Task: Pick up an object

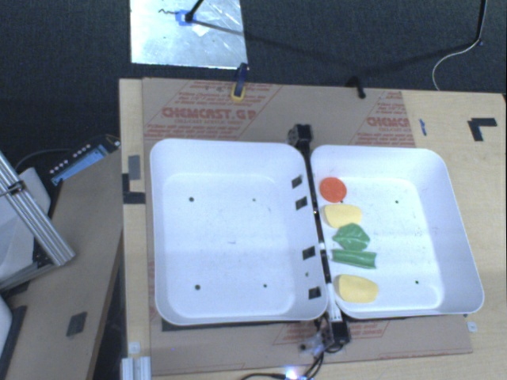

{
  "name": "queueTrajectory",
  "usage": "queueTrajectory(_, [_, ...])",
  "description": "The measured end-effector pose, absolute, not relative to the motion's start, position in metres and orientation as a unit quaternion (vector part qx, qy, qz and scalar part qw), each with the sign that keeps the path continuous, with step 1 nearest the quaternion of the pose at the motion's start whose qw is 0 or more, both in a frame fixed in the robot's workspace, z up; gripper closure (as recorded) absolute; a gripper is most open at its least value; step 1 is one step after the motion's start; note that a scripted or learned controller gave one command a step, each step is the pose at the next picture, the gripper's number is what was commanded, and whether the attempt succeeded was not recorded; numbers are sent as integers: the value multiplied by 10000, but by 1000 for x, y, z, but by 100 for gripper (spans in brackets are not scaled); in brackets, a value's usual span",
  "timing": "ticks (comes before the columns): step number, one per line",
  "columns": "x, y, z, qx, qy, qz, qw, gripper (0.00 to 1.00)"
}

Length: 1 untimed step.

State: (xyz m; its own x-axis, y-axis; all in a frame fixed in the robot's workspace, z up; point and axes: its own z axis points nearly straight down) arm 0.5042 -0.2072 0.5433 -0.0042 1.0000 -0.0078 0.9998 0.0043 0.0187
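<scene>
Lying in a column along the left wall of the right bin (463, 236) are five small things, all close beside the divide between the two bins. From the far end to the near end they run: an orange disc (333, 188), a pale yellow piece (342, 214), a green leafy piece (351, 235), a green strip (353, 257) and a yellow piece (356, 289). The left bin (230, 236) adjoins it. Both bins rest on printed cardboard (210, 109) on the table (87, 244). A shiny silver sheet (188, 22) lies on the dark floor beyond.
</scene>
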Motion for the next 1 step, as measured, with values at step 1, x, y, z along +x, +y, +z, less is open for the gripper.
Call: queueTrajectory(1, [551,-153,347,7040,7102,-27,-62,100])
